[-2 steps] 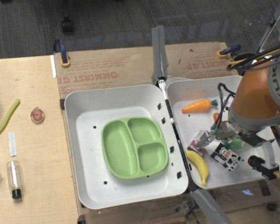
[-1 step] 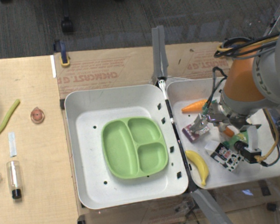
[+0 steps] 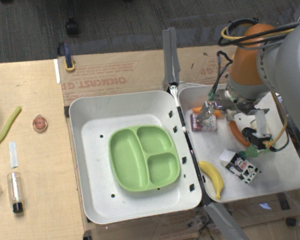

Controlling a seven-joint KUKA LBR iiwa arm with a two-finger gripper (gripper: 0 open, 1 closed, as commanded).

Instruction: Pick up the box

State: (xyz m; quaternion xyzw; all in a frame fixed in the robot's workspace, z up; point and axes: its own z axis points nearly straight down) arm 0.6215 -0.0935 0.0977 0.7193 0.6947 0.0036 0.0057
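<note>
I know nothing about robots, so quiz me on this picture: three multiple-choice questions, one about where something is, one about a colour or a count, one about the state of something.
1. Where does the banana lie?
A. In the left bin
B. In the right bin, near its front left corner
C. On the wooden bench

2. How many compartments does the green tray have?
A. Two
B. Three
C. Five

3. How does the small black and white box stand to the gripper?
A. It lies on the floor of the right bin, apart from the gripper
B. It hangs lifted above the bin
C. It sits on the green tray

Answers: 1 B, the banana lies beside the right bin's left wall. 2 B, two ridges split the tray into three. 3 A, the box lies toward the bin's front, while the gripper is near the back.
</note>
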